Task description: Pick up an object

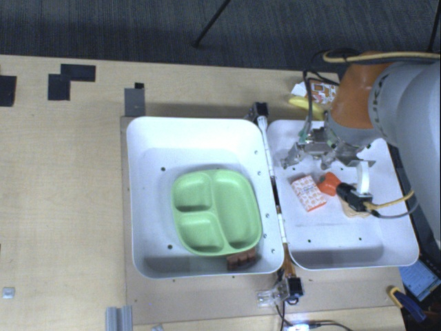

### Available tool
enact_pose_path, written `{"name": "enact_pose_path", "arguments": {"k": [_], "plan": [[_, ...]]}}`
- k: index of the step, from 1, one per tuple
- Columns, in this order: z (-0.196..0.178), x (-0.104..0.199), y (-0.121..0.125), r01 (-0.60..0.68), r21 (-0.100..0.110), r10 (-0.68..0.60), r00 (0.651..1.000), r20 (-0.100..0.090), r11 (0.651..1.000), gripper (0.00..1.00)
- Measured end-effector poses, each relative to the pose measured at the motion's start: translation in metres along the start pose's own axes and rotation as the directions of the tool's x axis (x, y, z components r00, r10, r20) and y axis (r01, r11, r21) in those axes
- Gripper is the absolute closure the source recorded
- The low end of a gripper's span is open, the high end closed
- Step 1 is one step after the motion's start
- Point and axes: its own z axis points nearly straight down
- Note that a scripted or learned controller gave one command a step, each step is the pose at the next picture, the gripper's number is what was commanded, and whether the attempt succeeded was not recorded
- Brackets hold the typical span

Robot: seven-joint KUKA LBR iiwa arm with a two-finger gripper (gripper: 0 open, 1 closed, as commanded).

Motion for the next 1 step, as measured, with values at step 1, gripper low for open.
{"name": "enact_pose_path", "arguments": {"k": [1], "plan": [[0.0104, -0.0241, -0.0926, -0.003, 0.004, 0.003, 1.000, 0.001, 1.000, 0.00]]}}
